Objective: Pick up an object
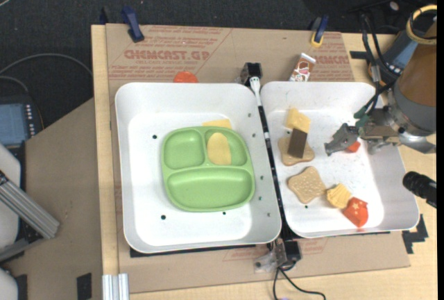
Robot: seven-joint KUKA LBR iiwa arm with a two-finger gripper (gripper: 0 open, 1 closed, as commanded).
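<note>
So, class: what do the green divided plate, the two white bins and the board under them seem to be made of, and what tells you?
Green divided plate: probably moulded plastic, with a smooth, even colour, soft sheen and rounded compartment walls.
White bins: probably thin formed plastic, glossy with rounded corners.
Board: likely cardboard or paper-faced sheet, matte brown with red printed lettering.

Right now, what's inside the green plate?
The green plate holds a pale yellow piece in its upper right compartment. The other two compartments look bare. Whatever lies under that piece is covered.
</note>
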